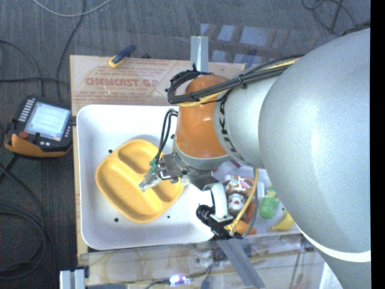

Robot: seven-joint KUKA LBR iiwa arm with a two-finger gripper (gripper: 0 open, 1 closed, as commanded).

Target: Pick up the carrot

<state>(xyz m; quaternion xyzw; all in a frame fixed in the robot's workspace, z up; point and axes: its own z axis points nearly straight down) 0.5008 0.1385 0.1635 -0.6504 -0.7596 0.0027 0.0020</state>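
Tool (pixel 150 182) sits low over the yellow tray (pixel 129 182) in the left white bin (pixel 96 137), tip on or just above the tray's right lobe. Fingers are small and metallic here; cannot tell how far apart they stand, and nothing shows between them, so no hold on anything as far as the view goes.

Carrot: best guess is the thin orange thing (pixel 243 212) to the tool's right and a bit nearer the camera-side rim, in the clutter at the inner edge of the right bin. Mostly hidden by the arm's orange band (pixel 201 125) and a black-and-white fitting (pixel 216 209). Only a sliver shows, so the ID is unsure. Its long axis looks roughly upright in view, slanting slightly, running toward the near rim.

Beside it, farther right from the tool: a green item (pixel 269 205), something yellow (pixel 284 221), and a red-white printed item (pixel 240 188) just above the sliver.

Key relation: the target lies right of the tool, across the divide between bins, well apart from the tool tip. The tool is over the wrong bin and the wrong object. Judgement: the move needs a lift clear of the tray, a shift right over the rim, then jaws set across the carrot's short width. Risk: crowded neighbours touching or nearly touching it, easy to snag the wrong one.
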